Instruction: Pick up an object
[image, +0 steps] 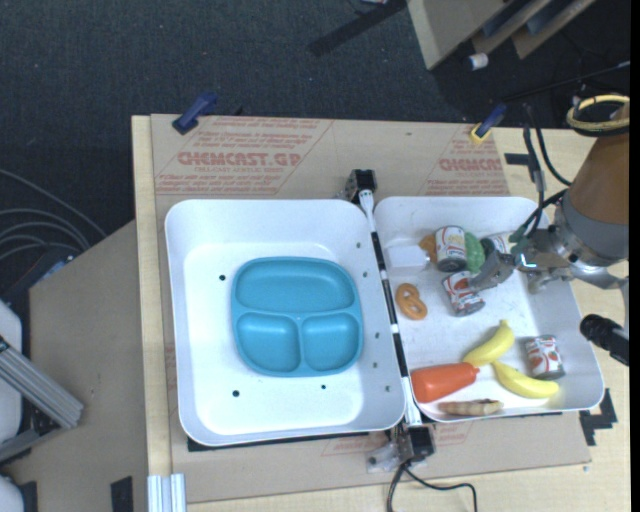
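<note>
Reaching in from the right, the hand (487, 272) is seen low in the right bin (560, 405), touching a can (463, 291); its opening cannot be told. A blue tray (296, 315) is held by the left bin (190, 330).

From my feed I see dark blue-grey carpet (200, 50) around the table (290, 150), whose top is a sheet still under brown protective paper printed with red lettering. Blue clamps (193, 113) grip its far edge. Black cables (40, 230) loop over the floor at left, and a tan cardboard box (480, 25) sits at the top.
</note>
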